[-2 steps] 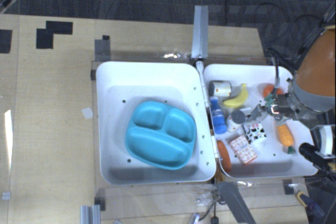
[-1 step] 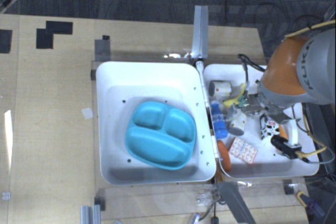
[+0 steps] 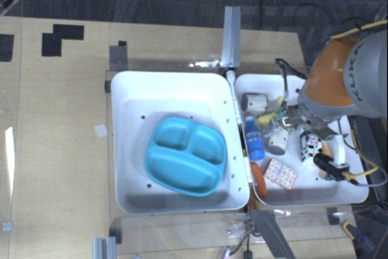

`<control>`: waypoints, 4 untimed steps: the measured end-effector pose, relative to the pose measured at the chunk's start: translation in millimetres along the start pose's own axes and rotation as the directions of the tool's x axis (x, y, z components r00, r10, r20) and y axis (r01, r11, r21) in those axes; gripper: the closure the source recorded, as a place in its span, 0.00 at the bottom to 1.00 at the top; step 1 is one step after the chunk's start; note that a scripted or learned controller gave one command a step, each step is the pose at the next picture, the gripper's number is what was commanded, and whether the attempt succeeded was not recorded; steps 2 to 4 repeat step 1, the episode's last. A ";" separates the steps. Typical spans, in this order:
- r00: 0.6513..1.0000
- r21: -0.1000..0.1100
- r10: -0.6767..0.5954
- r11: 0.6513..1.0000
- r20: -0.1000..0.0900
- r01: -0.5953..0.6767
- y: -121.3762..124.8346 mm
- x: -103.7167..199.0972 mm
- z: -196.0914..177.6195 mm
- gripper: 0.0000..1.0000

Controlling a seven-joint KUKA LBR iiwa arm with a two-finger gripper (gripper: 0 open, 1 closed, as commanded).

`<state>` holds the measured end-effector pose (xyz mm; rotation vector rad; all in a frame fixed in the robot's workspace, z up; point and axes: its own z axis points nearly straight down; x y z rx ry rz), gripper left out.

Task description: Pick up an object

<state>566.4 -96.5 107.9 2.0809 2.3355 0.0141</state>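
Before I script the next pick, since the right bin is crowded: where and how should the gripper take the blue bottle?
Grip the blue bottle across the middle of its body, coming from above. It lies on its side along the bin's left wall, so its long sides are the narrow span to close on. The wall side looks tight; a finger there may need care. An orange thing lies just below it.

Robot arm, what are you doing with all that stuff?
The grey and orange robot arm is reaching into the right bin, which holds a pile of small things like a blue bottle and a patterned packet. The left bin holds a blue divided plate. Nothing looks picked up yet.
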 end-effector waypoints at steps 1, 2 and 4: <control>0.998 0.010 0.062 0.998 -0.003 -0.062 27.5 44.4 -102.0 1.00; 0.998 0.010 0.062 0.998 -0.003 -0.062 27.5 44.4 -102.0 1.00; 0.998 0.010 0.062 0.998 -0.003 -0.062 27.5 44.4 -102.0 1.00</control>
